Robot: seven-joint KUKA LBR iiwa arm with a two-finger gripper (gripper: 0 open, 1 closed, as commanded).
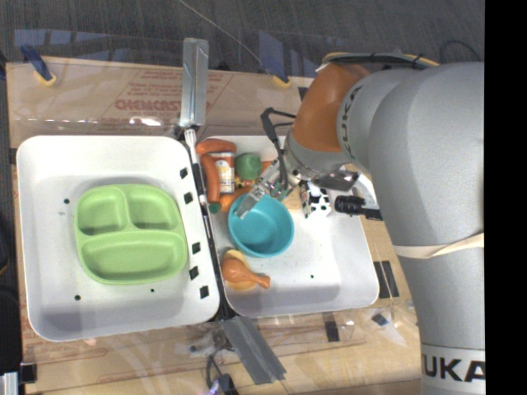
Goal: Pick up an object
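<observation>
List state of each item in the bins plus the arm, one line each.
green divided plate: flat, upright, alone in left bin
blue bowl: upright in right bin, gripper at its rim
gripper: low over the bowl's far rim, jaws' state unclear
orange bottle: lying on its side by the divider
green toy: resting beside the bottle
orange gourd-shaped toy: lying on its side at near edge

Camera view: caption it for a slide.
Pincer at the blue bowl's rim in the right bin; green tray in left bin.
</observation>
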